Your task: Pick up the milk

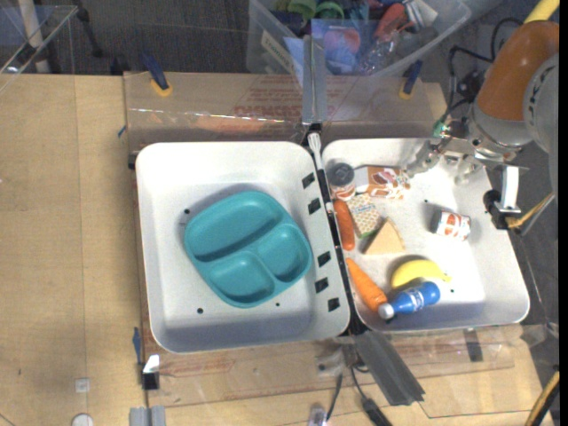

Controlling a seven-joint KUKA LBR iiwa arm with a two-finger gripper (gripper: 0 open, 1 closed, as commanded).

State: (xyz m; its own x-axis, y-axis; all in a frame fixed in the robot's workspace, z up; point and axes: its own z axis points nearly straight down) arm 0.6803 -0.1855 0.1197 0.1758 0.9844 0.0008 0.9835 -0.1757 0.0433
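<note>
Camera view: the milk (pixel 453 225), a small white-and-red carton, lies on its side in the right bin (pixel 506 278), right of centre. The end effector (pixel 424 160) hangs over the bin's far edge, so the milk sits nearer and slightly right of it. Whether it is released or clenched cannot be determined. The arm (pixel 515 78) enters from far right, angled down-left.

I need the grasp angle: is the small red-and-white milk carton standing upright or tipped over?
Tipped, apparently: the small red-and-white milk carton lies on its side on the right white bin's floor, long axis roughly horizontal. It is too small to be certain.
</note>
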